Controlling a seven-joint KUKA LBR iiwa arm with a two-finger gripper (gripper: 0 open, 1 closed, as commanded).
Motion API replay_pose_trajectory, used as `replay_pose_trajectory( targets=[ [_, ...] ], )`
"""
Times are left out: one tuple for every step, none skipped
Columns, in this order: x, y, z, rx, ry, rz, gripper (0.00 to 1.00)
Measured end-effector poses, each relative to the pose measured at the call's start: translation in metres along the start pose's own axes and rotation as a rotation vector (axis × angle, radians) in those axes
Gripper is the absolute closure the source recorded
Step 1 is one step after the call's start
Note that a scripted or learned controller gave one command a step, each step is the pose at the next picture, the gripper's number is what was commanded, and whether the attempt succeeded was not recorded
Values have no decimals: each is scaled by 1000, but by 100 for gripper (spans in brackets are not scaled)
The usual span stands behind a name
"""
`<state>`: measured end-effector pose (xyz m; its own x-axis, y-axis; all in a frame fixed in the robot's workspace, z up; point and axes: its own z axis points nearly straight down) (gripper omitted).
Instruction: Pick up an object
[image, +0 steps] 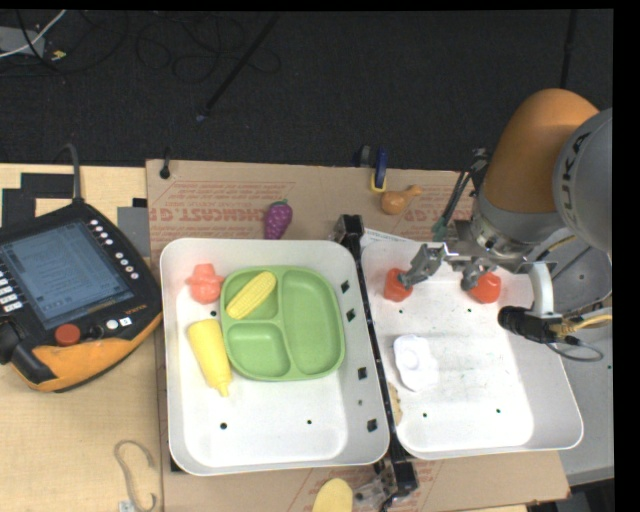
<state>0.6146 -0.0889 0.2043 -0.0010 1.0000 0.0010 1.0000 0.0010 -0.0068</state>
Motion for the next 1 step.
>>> replay_pose_trajectory(
  targets=[
    [-8, 1, 55, 1, 0, 1, 0]
  ],
)
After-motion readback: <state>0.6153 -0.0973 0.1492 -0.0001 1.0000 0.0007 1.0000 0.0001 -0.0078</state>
